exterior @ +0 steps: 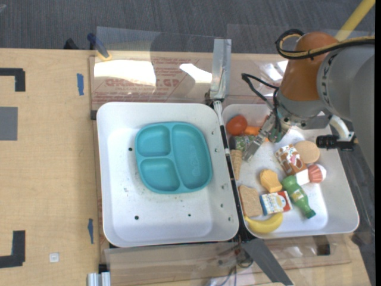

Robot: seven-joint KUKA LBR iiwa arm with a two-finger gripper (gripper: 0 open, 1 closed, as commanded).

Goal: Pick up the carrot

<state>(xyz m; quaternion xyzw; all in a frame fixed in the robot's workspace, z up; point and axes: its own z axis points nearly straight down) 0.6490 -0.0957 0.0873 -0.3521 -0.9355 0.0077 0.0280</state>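
Bench of pale wood carries two shallow white bins side by side. The left bin holds a teal divided plate near its middle, with three compartments.

The right bin is crowded. In its far left corner lies a red tomato, and just beside it, toward the arm, a small orange piece that looks like the carrot, partly hidden by the tool. Along the bin's left edge sits a slice of bread; at the near left corner a banana curves along the near edge. Near the middle are a yellow-orange block, a small printed carton, a green bottle, a red-and-white packet and a tan bun.

The arm reaches in from the right over the bin's far edge, its orange band above the wrist, bent steeply down toward the far left corner. The gripper points down and to the left, its tip low among the food just beside the carrot; whether it is parted or closed, I cannot tell.
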